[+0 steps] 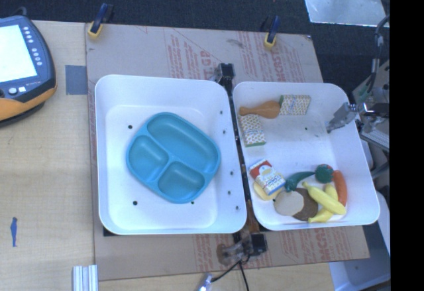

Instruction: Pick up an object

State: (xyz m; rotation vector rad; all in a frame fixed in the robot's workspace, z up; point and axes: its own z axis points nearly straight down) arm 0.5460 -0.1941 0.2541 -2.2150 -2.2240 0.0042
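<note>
A: Past the jaws, toward the view's left?
B: White bin (106, 150), well apart from them, bearing a blue divided plate (173, 157). Farther out, grey tape patch (76, 79), then a teach pendant (20, 64), screen lit.
A: Up-view of the jaws?
B: Cardboard sheet (199, 51) with a blue clamp (271, 29) near; second clamp (98, 20) far left.

A blue tray (173, 158) lies in the left bin (106, 150), toy food (301, 190) fills the right bin (298, 134), and the gripper (341, 116) hangs at its right rim.
</note>
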